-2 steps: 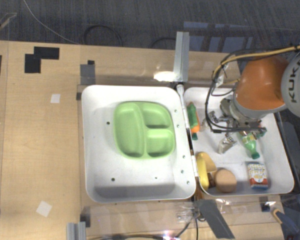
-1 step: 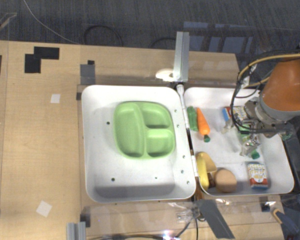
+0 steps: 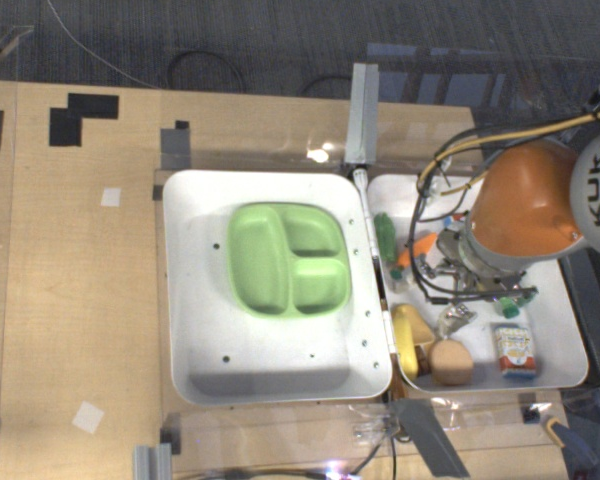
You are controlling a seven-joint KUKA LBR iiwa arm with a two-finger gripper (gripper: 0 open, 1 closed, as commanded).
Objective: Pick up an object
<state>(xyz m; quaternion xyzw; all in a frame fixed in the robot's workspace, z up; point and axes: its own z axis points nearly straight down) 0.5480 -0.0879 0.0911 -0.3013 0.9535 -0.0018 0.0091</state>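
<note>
Camera view, looking down on the bench at a slant. You have one grey arm with an orange band (image 3: 520, 203) reaching in from the right, poised over the right shallow white bin (image 3: 565, 298). Its two-finger gripper (image 3: 458, 318) hangs low among the clutter, just above the front row of items; whether it is released or clenched you cannot tell from here, since the wrist and cables mask it.

Progress, as a judgement: nothing is visibly lifted or held, so the pick is not yet done. The approach looks made; closing on an item and raising it are what remain for you.

Count, right bin:
- one yellow banana-shaped toy (image 3: 407, 336), along the left wall at the front
- one tan rounded lump, like a bread roll or potato (image 3: 452, 362), touching the banana's lower end and nearest the gripper
- one small white carton with a printed label and blue base (image 3: 515, 352), front right, apart from the lump
- one green elongated item (image 3: 384, 236), against the left wall further back
- one small orange piece (image 3: 424, 244), beside the green item, partly under the cables

Count, left shallow white bin (image 3: 195, 268):
- one pale green three-compartment plastic tray (image 3: 285, 258), lying near the middle.
</note>
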